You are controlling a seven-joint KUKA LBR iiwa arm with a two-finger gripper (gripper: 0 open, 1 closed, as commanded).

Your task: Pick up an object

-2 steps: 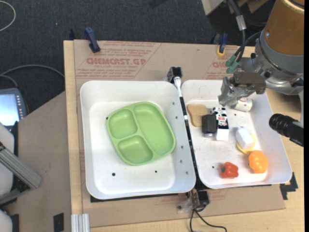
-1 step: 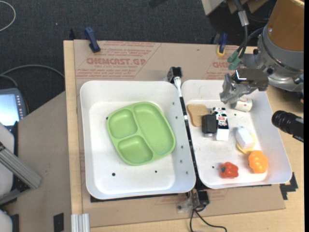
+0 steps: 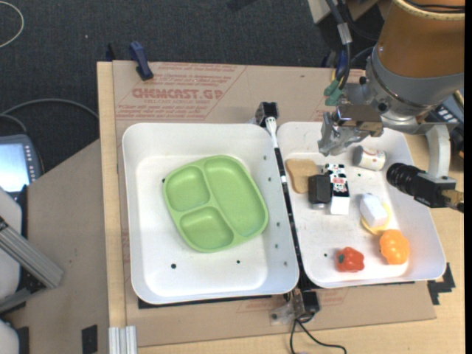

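Left bin (image 3: pixel 140 198): you see a green tray (image 3: pixel 214 201).
Right bin (image 3: pixel 420 260): your claw (image 3: pixel 333 144) hovers near the far edge.

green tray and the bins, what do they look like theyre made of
Green tray: probably moulded plastic, matte to slightly satin; one even colour, rounded compartment walls, soft highlights.
Left bin and right bin: likely thin formed white plastic, smooth with a mild sheen; rounded corners and a rolled rim suggest this, though coated metal can't be ruled out.
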